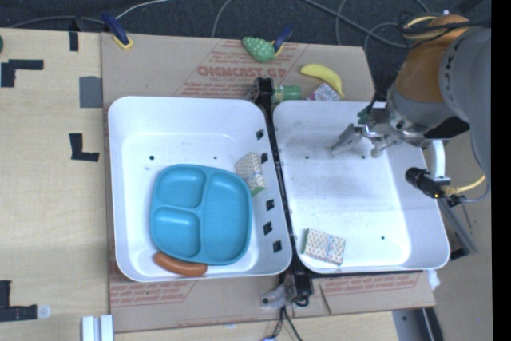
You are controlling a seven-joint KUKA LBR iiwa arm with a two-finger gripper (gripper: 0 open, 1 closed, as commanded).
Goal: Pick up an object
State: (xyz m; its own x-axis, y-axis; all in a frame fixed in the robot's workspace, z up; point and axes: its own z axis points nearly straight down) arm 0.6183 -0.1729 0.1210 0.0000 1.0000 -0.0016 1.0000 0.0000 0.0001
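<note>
Gripper (357, 141) sits over the upper right part of the right bin (399, 251), its two fingers spread apart with nothing between them; the grey arm (447, 84) with its orange band enters from the right edge of the view. Right bin holds a small patterned packet (324, 246) lying flat near its lower left corner, well apart from the gripper. Left bin (132, 172) holds a blue divided plate (200, 213) in its lower middle, an orange sausage-shaped item (180, 264) touching the plate's lower edge, and a second patterned packet (251, 169) tilted against the right wall just beside the plate's upper right corner. Both bins rest side by side on a cardboard sheet (160, 76) on the tabletop (48, 196). Beyond the bins, on the cardboard, lie a yellow banana (322, 77), a green object (259, 48) and a small pinkish item (325, 93) just beside the banana. Blue clamps (116, 29) sit at the cardboard's far edge. Cables (239, 4) run across the dark floor above.
</note>
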